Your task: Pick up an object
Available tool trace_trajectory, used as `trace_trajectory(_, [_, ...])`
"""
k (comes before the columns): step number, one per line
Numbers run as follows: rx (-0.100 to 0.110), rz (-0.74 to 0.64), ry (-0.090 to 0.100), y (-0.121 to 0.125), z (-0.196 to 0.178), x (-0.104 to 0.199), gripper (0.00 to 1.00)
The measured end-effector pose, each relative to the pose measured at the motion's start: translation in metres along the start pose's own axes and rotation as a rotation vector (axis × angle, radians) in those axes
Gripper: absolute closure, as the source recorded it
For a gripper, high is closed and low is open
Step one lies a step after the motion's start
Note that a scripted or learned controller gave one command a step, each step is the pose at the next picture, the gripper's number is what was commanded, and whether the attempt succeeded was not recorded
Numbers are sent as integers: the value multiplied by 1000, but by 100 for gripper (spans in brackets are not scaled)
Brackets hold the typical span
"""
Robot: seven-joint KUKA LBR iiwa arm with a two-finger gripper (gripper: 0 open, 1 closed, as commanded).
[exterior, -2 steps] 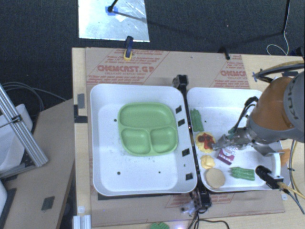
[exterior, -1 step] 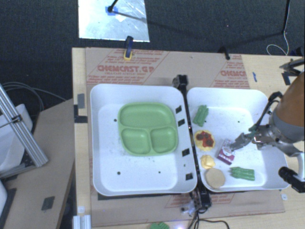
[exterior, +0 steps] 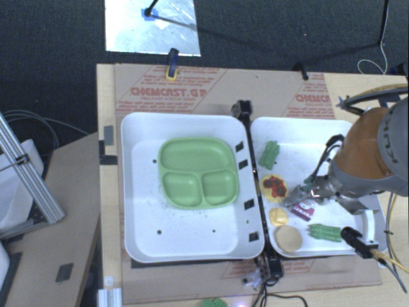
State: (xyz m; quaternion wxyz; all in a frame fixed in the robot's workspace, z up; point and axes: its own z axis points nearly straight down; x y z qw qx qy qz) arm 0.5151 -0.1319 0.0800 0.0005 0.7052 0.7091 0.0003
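- Your target looks to be the small purple object (exterior: 303, 211) in the right bin (exterior: 300, 130), touching the jaws' tip.
- Your jaws (exterior: 299, 197) are low over it; you cannot tell whether they are wide or closed, nor whether anything is held.
- Judged step: descent to grasp; next, close squarely and lift straight.
- Close around the purple object: red-spotted piece (exterior: 275, 186) to its left, yellow piece (exterior: 278, 217) and tan disc (exterior: 288, 238) below-left, green piece (exterior: 326, 233) below-right.
- Another green piece (exterior: 269, 153) lies above-left, leaving open floor between.
- Left of it, past the divider, the left bin (exterior: 137, 165) holds a green tray (exterior: 197, 172).
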Motion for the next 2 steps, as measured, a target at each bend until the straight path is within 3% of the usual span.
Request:
trace_trajectory(1, [-2, 3, 0, 0, -15, -1, 100])
trace_trajectory(2, [-10, -8, 2, 31, -110, 80, 100])
